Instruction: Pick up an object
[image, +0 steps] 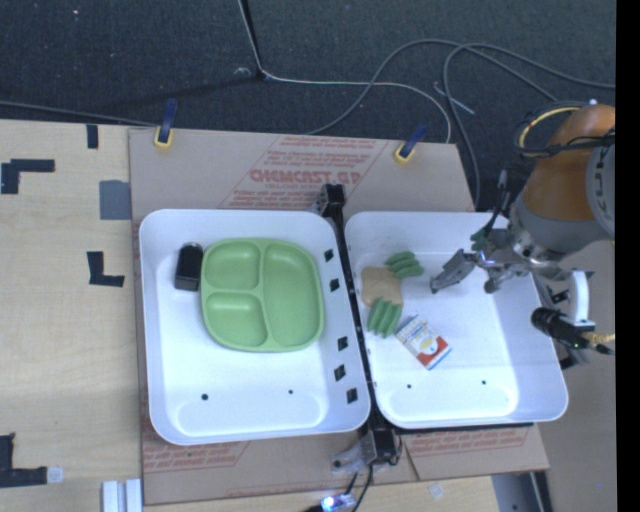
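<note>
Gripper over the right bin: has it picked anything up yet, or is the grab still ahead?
Nothing looks picked yet. The gripper hangs open over the right bin with nothing between its fingers. The small packet, tan block and green ridged pieces all lie on the bin floor. Descent, closing and lifting remain.

A divided plate (263, 295) is set in the left bin (160, 380), a small box (188, 267) at its left; a packet (423, 342) is placed in the right bin (520, 395).
</note>
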